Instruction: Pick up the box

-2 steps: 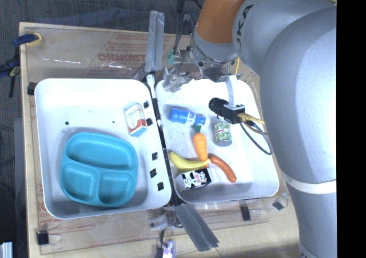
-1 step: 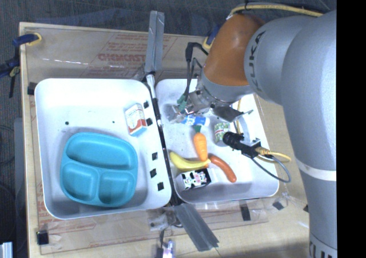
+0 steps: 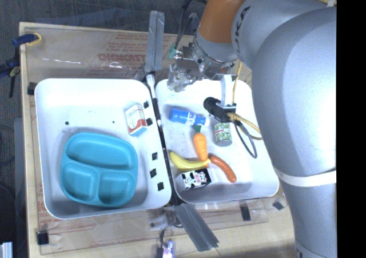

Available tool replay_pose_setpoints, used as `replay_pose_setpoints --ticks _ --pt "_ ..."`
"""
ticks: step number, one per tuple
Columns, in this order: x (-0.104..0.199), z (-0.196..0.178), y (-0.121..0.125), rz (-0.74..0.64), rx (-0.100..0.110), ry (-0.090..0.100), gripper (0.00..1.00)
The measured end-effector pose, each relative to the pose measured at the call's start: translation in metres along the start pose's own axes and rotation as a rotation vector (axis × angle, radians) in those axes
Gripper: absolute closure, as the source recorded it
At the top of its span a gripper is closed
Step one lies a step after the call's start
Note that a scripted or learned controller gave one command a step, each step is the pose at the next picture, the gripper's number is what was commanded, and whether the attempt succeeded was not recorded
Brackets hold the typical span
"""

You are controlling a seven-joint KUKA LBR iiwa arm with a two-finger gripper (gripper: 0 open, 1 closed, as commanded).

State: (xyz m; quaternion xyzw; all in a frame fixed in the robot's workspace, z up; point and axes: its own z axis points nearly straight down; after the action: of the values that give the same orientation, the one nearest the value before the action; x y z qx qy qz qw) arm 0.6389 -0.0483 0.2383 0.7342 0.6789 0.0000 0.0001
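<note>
box (image 3: 135,119) in left bin (image 3: 51,94), pincer (image 3: 182,77) apart

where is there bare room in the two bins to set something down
Left bin: bare floor along its top, above the blue tray and left of the small box. Right bin: crowded with the banana, carrot and can.

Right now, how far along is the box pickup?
Done: nothing that shows. The box lies in the left bin, against its right wall above the blue tray. In hand: the gripper is over the right bin's top-left corner, across the divider from the box, with nothing visibly between its fingers. Left: cross to the left bin, grasp, lift.
</note>
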Motion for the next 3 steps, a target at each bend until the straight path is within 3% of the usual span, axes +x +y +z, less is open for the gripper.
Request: replay_pose_setpoints --ticks 1,2,3 --pt "-0.021 0.039 -0.048 -0.383 0.004 0.001 1.0" --pt "-0.011 -0.003 -0.042 -0.054 0.001 0.0 1.0" --pt "-0.005 0.002 -0.054 -0.166 0.005 0.0 1.0"
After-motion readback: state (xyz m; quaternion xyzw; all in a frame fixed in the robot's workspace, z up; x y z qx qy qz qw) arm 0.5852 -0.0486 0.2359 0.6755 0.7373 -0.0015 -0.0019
